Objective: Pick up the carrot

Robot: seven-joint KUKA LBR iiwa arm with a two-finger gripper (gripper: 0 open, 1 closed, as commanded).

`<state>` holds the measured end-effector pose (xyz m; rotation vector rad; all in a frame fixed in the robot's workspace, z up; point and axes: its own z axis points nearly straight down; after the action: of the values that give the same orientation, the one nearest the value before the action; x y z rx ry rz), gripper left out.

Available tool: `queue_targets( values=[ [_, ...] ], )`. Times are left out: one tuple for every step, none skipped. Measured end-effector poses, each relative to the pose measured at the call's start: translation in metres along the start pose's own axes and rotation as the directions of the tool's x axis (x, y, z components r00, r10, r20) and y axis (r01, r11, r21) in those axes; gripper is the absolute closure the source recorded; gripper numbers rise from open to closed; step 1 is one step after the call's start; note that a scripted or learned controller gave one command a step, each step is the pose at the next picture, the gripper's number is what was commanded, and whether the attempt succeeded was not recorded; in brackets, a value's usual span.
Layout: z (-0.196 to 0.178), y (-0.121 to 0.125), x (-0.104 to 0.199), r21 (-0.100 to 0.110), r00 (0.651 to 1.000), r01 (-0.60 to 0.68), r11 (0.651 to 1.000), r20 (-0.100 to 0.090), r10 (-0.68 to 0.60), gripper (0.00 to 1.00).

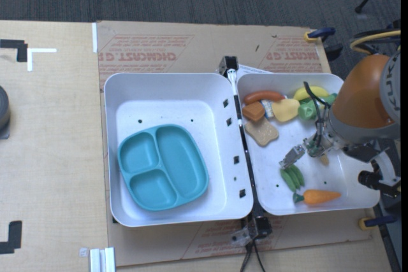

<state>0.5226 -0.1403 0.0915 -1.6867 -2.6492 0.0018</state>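
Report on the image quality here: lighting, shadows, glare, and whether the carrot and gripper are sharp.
Camera view: lighting is even and soft, with only faint shadows inside the right-hand white bin and no strong glare on the teal divided plastic plate; the small orange carrot near the bin's front edge reads fairly sharp; the metal two-finger gripper looks small and slightly blurred, and the grey-and-orange arm is soft at close range.

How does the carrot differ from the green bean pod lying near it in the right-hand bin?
The carrot is orange with a green stub; the bean pod is green all over. The carrot lies nearly level along the bin's near wall; the pod lies slanted, farther in. Both are long, narrow toy vegetables on the bin floor.
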Motion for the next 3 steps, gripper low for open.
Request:
queue_targets(
  values=[
    [-0.001, -0.061, -0.027, -0.002, 0.974, 0.226, 0.974, 0.001, -0.226, 0.0],
    [-0.01, -0.059, -0.029, -0.006, 0.976, 0.22, 0.976, 0.006, -0.22, 1.0],
    [0.0, -0.005, 0.0, -0.002, 0.998, -0.061, 0.998, 0.002, 0.061, 1.0]
  ],
)
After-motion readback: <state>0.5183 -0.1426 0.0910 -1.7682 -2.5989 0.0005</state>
